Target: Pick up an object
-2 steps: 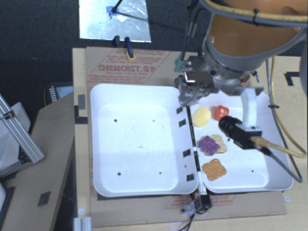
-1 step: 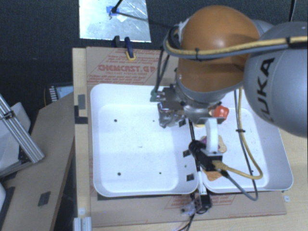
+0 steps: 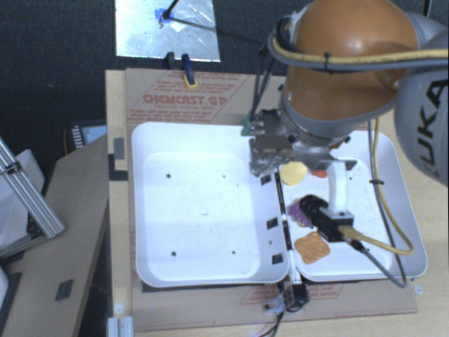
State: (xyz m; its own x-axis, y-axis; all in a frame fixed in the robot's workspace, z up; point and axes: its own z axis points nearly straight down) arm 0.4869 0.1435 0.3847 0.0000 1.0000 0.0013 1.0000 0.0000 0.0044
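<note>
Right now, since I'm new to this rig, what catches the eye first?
The arm's orange band looms large at upper right, over the right bin. Beneath it lie a yellow piece, a purple piece and an orange piece, near the bin's left wall.

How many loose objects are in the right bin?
4: yellow piece just below the arm, small red piece right of it, purple piece lower, orange piece lowest. The arm may hide others.
</note>
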